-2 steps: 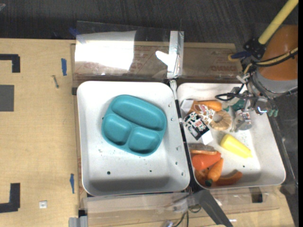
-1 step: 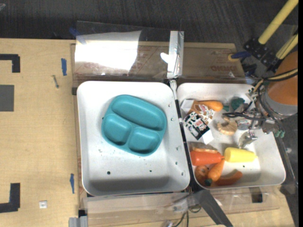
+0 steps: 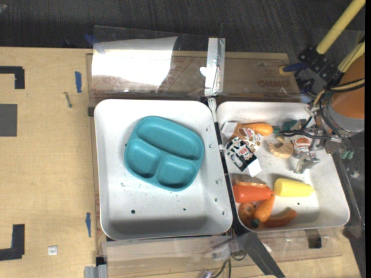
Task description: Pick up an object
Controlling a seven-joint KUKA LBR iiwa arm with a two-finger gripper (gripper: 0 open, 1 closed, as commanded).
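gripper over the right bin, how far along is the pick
Done: the arm has reached in, and the gripper sits low over the right bin, near the far right corner among small items. In hand: nothing visibly held; the view is too cluttered there to tell. Left: grasping and lifting something. The yellow block, the carrots and the teal tray in the left bin all lie untouched.

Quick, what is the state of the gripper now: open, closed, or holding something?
Gripper: cannot be told. It hangs low at the far right side of the right bin, among the small items there.
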